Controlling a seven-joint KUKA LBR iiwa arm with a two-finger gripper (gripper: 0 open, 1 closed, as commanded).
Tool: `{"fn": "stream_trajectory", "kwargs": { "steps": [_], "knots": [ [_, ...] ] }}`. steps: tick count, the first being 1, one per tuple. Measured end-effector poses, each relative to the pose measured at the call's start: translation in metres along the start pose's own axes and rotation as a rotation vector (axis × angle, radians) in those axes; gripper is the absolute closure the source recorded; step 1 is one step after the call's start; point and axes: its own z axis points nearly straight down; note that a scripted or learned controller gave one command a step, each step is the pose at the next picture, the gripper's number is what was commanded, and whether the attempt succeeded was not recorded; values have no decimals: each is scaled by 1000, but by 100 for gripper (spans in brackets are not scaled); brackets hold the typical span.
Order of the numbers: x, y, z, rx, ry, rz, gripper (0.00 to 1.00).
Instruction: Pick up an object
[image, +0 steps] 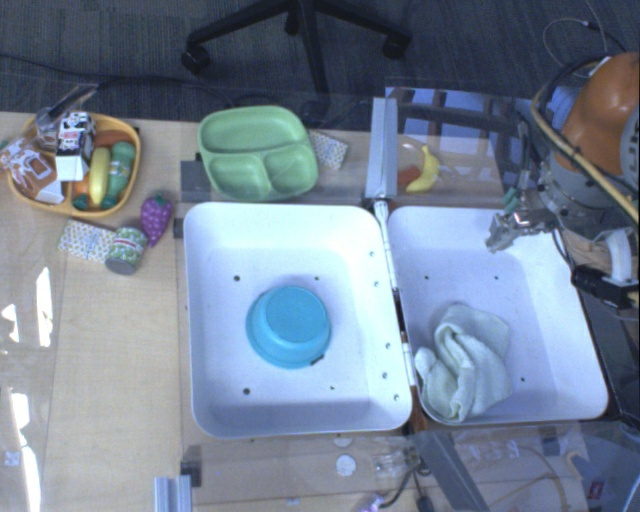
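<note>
Hovering over the right bin (560, 290), the fingers (503, 232) look too blurred to judge.

Both white bins (215, 400) look like smooth plastic with a faint sheen. Blue bowl (289, 326) in left bin: smooth matt plastic. Crumpled towel (463, 362) in right bin: soft cloth, pale green-white, rough nap. Green divided tray (255, 151) at far side: matt plastic. Bench top (90, 380): light wood-look laminate, glossy where it catches light. Gripper (503, 232): dull grey metal. Arm's orange band (600, 105): smooth, semi-gloss.
</note>
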Motion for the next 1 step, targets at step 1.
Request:
{"fn": "stream_trajectory", "kwargs": {
  "steps": [1],
  "knots": [
    [-2, 35, -13, 5, 1, 312, 100]
  ]
}}
